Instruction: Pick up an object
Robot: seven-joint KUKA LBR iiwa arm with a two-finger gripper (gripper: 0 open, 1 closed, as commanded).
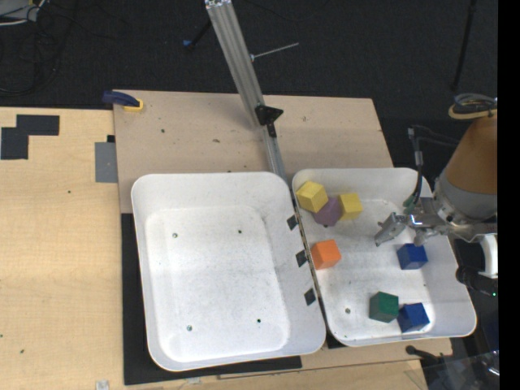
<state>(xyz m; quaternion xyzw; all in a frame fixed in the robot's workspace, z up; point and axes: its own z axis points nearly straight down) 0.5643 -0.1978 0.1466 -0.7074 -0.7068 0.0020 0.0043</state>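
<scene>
Right bin (455,319) holds seven blocks: two yellow (311,196) (350,205) flanking a purple one (329,212) (touching), an orange (326,253) near the divider, a blue (412,256) at mid-right, and a green (383,306) beside another blue (413,316). End effector (393,227) sits just above-left of the mid-right blue block, fingers apart, gripping nothing. Left bin (154,193) adjoins on the table (57,242).
</scene>
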